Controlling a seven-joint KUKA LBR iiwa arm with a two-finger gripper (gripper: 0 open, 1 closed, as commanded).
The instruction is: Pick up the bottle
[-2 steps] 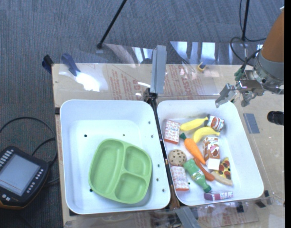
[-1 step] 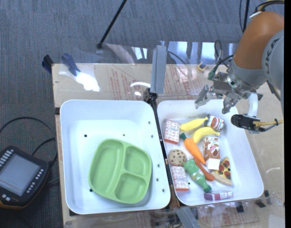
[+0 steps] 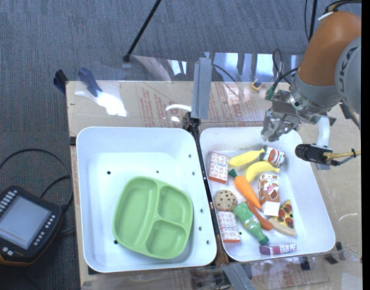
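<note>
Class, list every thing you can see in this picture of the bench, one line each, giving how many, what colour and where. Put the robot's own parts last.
Bins: 2, white, side by side on the bench.
Divided plate: 1, light green, in the left bin.
Bottle: 1, green, lying in the right bin, near its front.
Bananas: 2, yellow, right bin, towards the back.
Carrot: 1, orange, right bin, middle.
Cookie: 1, tan, right bin, left of the carrot.
Pizza slice: 1, yellow and red, right bin, right side.
Small can: 1, red and white, beside the bananas.
Handheld controller: 1, black, on the floor at left.
Arm: 1, grey and orange, reaching in from the right.
Gripper: 1, grey, above the right bin's back edge.
</note>
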